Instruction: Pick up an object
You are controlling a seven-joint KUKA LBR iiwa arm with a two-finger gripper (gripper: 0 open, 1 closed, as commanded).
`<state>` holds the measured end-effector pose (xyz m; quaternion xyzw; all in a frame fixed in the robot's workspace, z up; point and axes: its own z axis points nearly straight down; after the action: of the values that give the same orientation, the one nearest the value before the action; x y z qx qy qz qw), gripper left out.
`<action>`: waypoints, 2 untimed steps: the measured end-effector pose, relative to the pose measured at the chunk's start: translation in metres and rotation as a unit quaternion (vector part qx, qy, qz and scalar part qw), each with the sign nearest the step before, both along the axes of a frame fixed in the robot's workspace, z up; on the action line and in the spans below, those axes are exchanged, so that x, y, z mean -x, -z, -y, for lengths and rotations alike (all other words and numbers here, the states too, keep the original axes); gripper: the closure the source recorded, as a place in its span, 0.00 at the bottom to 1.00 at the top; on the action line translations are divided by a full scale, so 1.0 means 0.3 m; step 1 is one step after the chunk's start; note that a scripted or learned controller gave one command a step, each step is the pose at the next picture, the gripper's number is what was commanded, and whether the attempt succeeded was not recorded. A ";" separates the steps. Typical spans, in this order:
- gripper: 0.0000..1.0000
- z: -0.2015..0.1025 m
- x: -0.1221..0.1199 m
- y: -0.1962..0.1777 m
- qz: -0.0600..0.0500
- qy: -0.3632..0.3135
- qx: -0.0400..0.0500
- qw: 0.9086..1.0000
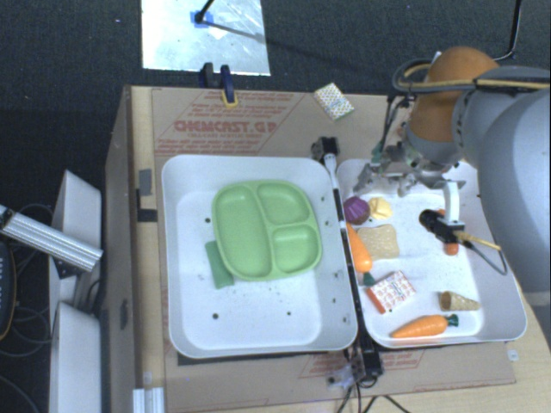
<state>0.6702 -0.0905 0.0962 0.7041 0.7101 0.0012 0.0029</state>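
- Noted dark carpet all round a bench topped with brown cardboard sheet (258, 123) printed in red; spotted a shiny silver sheet (205, 24) on the floor at upper left of the frame.
- Found two shallow white bins side by side on the cardboard: left bin (185, 312) at centre frame, right bin (495, 304) at lower right.
- Saw a light green sectioned plastic plate (267, 229) in the left bin, with a flat darker green piece (218, 265) poking out from under its lower left edge.
- Placed the grey arm with orange band (456, 80) at upper right, its gripper (398, 177) low over the top end of the right bin; could not tell whether open or closed, and saw nothing clearly held.
- Counted the loose objects in the right bin: a purple round toy (355, 207) just below the gripper, a small yellow piece (380, 206) beside it, a tan speckled square (381, 241) below those, and an orange stick (360, 249) along the left wall.
- Further down frame: a red-and-white small box (393, 291), a tan cone (458, 300), and an orange toy carrot with green top (422, 325) near the bottom wall.
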 end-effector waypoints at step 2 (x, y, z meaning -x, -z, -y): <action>0.00 -0.022 0.003 0.038 -0.002 0.002 -0.001 1.000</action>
<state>0.6692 -0.0840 0.0847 0.7053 0.7089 0.0010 0.0008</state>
